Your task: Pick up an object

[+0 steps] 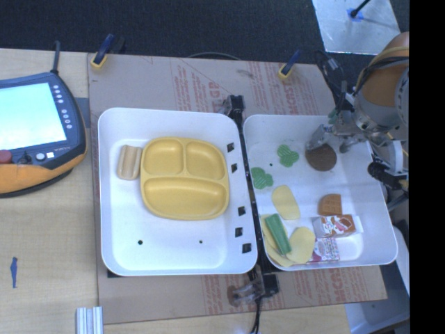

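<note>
Gripper (332, 136) at brown disc (321, 158) in right bin (372, 252); claw state unclear. Disc likely light, stiff, flat: pinch across edges.

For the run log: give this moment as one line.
task: pick up object | gripper: right bin, far end, at brown round piece | grasp: cannot tell | left bin: yellow tray

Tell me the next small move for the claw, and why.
Probably a short descent straight onto the brown round piece. The claw sits at that piece's upper edge in the right bin, and nothing is seen between its tips, so no grasp is confirmed. The nearest neighbour, a green leaf-shaped piece, lies apart to the left, so it looks unlikely to interfere.
</note>
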